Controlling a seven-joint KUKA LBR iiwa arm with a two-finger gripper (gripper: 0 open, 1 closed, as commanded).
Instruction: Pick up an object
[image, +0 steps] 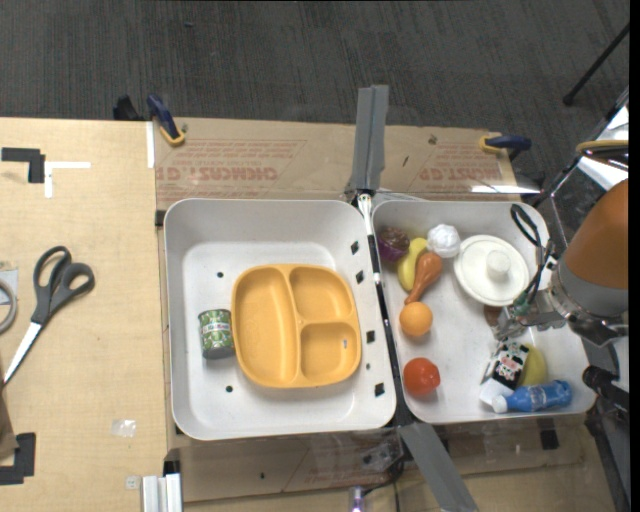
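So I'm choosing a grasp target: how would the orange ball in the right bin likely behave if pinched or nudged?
The orange ball looks round and smooth, so it would probably roll when nudged and could squirt out of a pinch. It lies close below the drumstick toy, which might stop it rolling that way. It appears small, likely light.

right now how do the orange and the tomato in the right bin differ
The orange is plain orange in colour; the tomato is red-orange, darker. The orange lies just below the tip of the toy carrot, nearly touching it; the tomato sits apart, nearer the bin's front edge. The tomato looks slightly larger. Both are small round fruit lying along the right bin's left side.
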